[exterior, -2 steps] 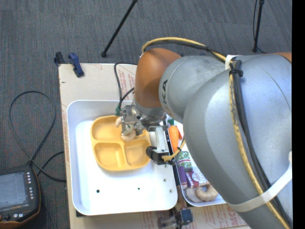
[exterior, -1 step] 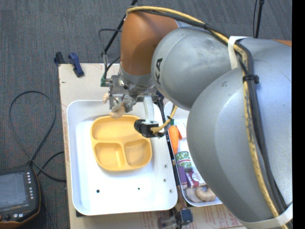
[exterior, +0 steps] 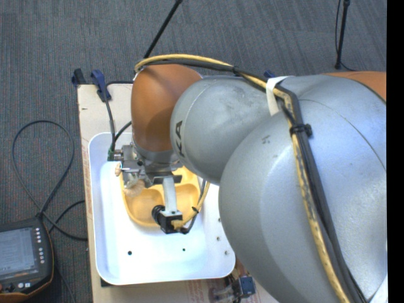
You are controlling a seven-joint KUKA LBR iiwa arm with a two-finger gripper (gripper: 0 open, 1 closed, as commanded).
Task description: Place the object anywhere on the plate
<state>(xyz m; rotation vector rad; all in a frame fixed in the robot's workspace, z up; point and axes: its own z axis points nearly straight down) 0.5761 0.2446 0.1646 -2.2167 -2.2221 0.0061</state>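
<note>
A yellow plate [exterior: 140,208] lies in the left white bin [exterior: 107,245], toward its far middle. My gripper [exterior: 134,177] hangs low over the plate's far-left rim, and the grey wrist with its orange band hides most of it. I cannot make out any object on the plate or at the gripper. The plate's right and far parts are covered by the arm.
The big grey arm fills the right half of the view and hides the right bin. Blue clamps [exterior: 98,84] grip the bench's far left corner. A control tablet [exterior: 22,257] and looped cables lie on the carpet at left.
</note>
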